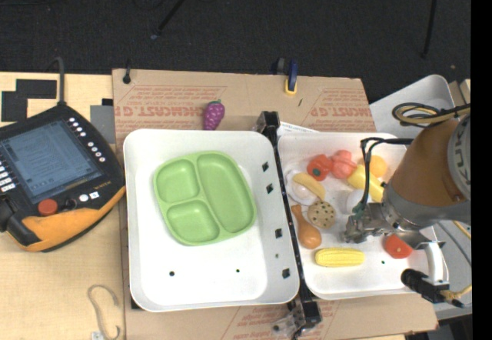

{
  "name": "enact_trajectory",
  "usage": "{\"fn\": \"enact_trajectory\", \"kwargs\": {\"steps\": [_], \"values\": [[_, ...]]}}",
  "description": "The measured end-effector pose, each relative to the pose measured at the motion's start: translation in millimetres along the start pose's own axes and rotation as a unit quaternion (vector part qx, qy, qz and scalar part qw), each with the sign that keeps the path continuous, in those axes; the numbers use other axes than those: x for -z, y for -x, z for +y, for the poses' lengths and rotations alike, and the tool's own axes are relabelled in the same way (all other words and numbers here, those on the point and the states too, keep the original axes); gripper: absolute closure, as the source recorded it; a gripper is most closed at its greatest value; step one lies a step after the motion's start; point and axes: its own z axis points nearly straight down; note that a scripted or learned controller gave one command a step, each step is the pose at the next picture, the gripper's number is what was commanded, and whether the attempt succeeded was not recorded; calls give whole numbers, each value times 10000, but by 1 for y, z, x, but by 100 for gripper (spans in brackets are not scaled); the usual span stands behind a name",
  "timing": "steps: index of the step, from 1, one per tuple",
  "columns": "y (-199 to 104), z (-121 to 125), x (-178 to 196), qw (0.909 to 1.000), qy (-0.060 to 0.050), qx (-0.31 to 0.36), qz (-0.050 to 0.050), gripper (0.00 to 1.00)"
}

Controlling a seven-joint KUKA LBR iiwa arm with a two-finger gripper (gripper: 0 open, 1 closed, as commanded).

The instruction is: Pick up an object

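Note:
The right bin holds several toy foods: a corn cob, a brown drumstick, a round cookie, a banana, red fruit, a yellow pepper and a red tomato. My gripper reaches down into this bin from the right, just right of the cookie and above the corn. Its tips sit low among the items.
The left bin carries a green three-compartment plate. A purple grape bunch lies on the cardboard behind the bins. A teach pendant rests at far left. The bin divider runs between both bins.

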Motion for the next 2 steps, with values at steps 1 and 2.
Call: {"fn": "enact_trajectory", "kwargs": {"steps": [1, 2], "values": [[-4, -1, 62, 10000, 25, 34, -10, 100], [-5, -4, 105, 10000, 24, 33, -10, 100]]}}
